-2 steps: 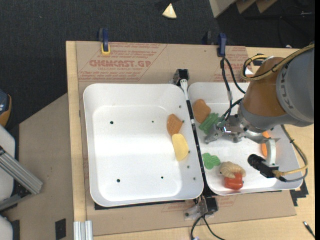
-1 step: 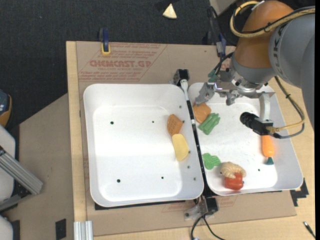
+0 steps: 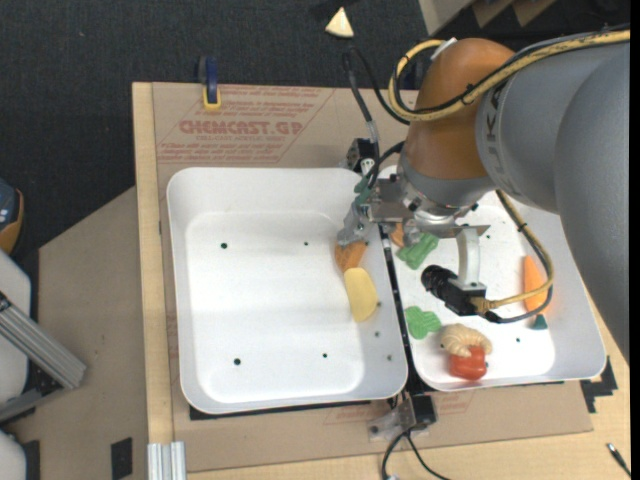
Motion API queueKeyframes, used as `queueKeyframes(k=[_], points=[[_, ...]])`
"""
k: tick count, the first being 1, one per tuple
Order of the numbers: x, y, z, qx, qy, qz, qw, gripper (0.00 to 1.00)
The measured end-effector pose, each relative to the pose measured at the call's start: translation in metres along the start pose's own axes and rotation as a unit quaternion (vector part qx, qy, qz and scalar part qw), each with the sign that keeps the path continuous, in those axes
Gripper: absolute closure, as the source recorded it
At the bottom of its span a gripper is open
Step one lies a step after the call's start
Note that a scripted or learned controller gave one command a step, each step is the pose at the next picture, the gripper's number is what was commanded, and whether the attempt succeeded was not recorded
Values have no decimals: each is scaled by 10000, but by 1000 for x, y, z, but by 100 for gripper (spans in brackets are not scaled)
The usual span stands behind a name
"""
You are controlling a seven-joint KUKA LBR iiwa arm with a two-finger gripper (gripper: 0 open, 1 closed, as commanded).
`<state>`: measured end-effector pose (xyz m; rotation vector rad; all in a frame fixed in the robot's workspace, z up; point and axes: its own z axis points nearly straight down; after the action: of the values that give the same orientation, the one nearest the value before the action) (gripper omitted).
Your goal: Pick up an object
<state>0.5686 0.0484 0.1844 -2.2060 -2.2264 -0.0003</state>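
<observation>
My gripper (image 3: 405,230) hangs below the orange wrist band, over the divide between the two white bins. A green piece (image 3: 417,249) lies right under it in the right bin (image 3: 585,353). Just left of the gripper, an orange-brown piece (image 3: 350,256) and a yellow lump (image 3: 361,294) rest against the right wall of the left bin (image 3: 185,288). The right bin also holds a small green piece (image 3: 422,321), an orange carrot (image 3: 535,280) and a tan and red object (image 3: 466,352). The wrist hides the gripper's tips.
The grey arm covers the upper right of the view and part of the right bin. A black cable part (image 3: 445,286) dangles over the right bin. The bins sit on a cardboard sheet (image 3: 250,118) with a blue clamp (image 3: 209,80) at its back edge.
</observation>
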Motion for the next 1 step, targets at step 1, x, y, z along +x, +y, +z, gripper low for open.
queueKeyframes(k=[1], points=[[34,-7,36,-92,-75,86,9999,0]])
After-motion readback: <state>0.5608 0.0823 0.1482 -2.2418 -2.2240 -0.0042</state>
